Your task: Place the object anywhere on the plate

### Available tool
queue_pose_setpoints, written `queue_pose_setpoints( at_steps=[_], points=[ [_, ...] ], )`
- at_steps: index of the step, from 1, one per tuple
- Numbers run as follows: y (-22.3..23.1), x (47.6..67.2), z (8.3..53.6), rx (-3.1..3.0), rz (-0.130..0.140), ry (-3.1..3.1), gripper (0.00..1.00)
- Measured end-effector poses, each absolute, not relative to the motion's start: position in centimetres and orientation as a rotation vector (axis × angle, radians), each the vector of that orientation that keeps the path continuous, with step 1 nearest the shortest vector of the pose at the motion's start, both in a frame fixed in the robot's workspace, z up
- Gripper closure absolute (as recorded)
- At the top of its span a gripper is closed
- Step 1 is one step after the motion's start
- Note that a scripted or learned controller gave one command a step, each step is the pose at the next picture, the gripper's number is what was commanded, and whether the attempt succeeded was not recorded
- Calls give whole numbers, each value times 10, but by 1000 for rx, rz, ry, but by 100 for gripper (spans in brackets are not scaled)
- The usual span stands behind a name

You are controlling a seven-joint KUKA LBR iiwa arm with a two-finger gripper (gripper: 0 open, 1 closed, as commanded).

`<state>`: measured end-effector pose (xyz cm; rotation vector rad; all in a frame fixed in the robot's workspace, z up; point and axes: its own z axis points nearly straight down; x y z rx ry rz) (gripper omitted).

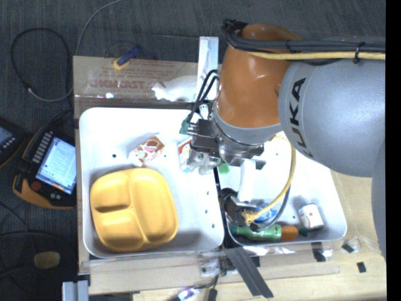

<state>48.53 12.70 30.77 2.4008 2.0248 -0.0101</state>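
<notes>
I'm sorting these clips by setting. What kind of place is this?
Probably a robotics lab workcell: a KUKA arm over two white bins, a teach pendant and loose cables on grey carpet.

At the left of the frame, an orange-and-black handheld control pendant with a lit screen (47,168) lies on the dark carpeted floor (75,11), with thin black cables (39,64) looping above it. Along the upper middle, a flat brown printed cardboard sheet (125,77) carries a small blue-and-yellow clip (127,56) and a crumpled white paper scrap (172,91). The lower right bin holds a green marker-like tube (266,232) and a small white cylinder with a red mark (311,216).
</notes>
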Motion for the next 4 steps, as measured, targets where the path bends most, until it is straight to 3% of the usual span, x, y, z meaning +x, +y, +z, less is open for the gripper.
queue_pose_setpoints(
  at_steps=[1, 2, 3, 4],
  points=[
    [166, 489, 143, 2365, -14, 2074, 100],
    [134, 511, 96, 2214, 36, 2213, 100],
    [89, 486, 272, 2195, -8, 2246, 100],
    [126, 483, 177, 2011, -11, 2420, 100]
  ],
)
